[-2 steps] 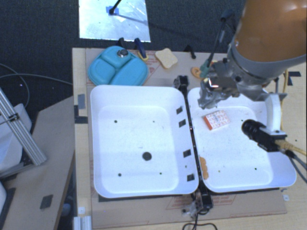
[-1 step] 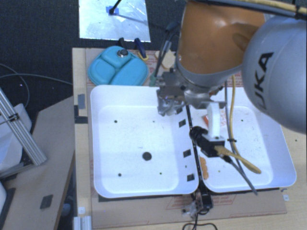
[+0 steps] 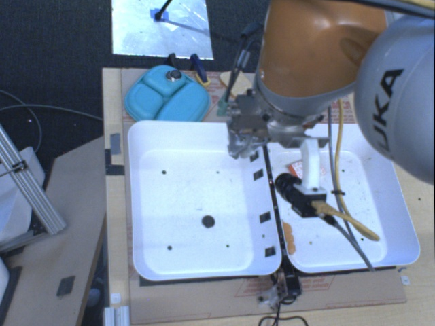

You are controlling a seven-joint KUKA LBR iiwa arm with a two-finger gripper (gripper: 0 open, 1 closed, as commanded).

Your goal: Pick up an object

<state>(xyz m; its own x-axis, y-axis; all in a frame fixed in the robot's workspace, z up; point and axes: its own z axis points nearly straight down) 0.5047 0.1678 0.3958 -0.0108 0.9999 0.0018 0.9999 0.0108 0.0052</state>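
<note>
Far left, a metal rail [image 3: 30,189] leans off the bench [image 3: 114,216], out of play. Behind the bins sits a blue box [image 3: 166,97], lid on, parked outside the work area, so I'd say it's no target. No label readable on it.

Now the left bin [image 3: 146,182]: nearly bare, with one small dark disc [image 3: 208,221] lying flat near its middle, well apart from every wall. That's the likeliest thing to pick here, with clear room all round it. A few tiny dark specks dot the floor, too small to tell what they are.

Over to the hand [image 3: 239,143]: it hangs above the left bin's back right corner, just beside the ridge where the bins meet. Whether it's open or shut I cannot tell, it's a blur of metal, and I see nothing in it. It's well apart from the disc, so by my reading no grasp is lined up yet.

Small black squares [image 3: 265,217] run down that ridge, probably markers. No print on them.

Right bin [image 3: 380,223]: an orange piece [image 3: 288,237] lies against the left wall, a second candidate, but awkward so close to the rim.

Above it all looms the arm [image 3: 319,39], reaching in low, and on its grey shell the letters "UKA" [image 3: 390,107] read clearly, the name's start cut off.
</note>
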